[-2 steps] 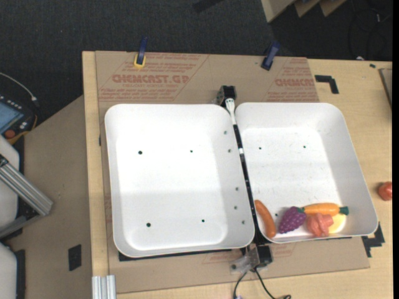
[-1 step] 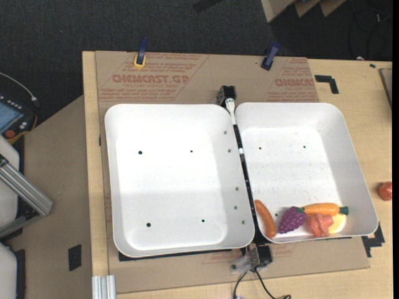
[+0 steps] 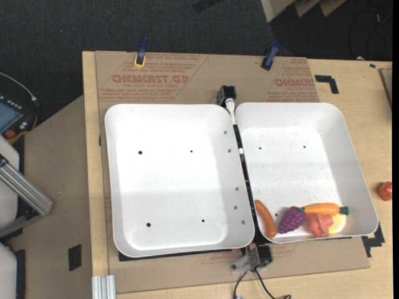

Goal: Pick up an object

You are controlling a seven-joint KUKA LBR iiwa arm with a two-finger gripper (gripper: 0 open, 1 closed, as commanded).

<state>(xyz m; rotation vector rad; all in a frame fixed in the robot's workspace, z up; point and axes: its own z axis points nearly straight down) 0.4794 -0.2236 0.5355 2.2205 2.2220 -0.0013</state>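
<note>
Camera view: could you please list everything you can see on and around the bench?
Bins: two, white; left bin and right bin, side by side.
Toy sausage: one, orange-brown; right bin, near edge, leftmost of the cluster.
Toy grapes: one bunch, purple; beside the sausage.
Toy carrot: one, orange with green tip; near-right corner.
Red toy: one; under the carrot, kind unclear.
Yellow toy: one; next to the red toy, partly hidden.
Board: one, brown cardboard; under the bins.
Clamps: two, blue; far board edge, at and.
Small object: one, orange-red; right of the bins.

Toy carrot (image 3: pixel 325 208), purple grapes (image 3: pixel 292 219) and sausage (image 3: pixel 265 218) crowd the right bin's (image 3: pixel 293 129) near edge.
</note>
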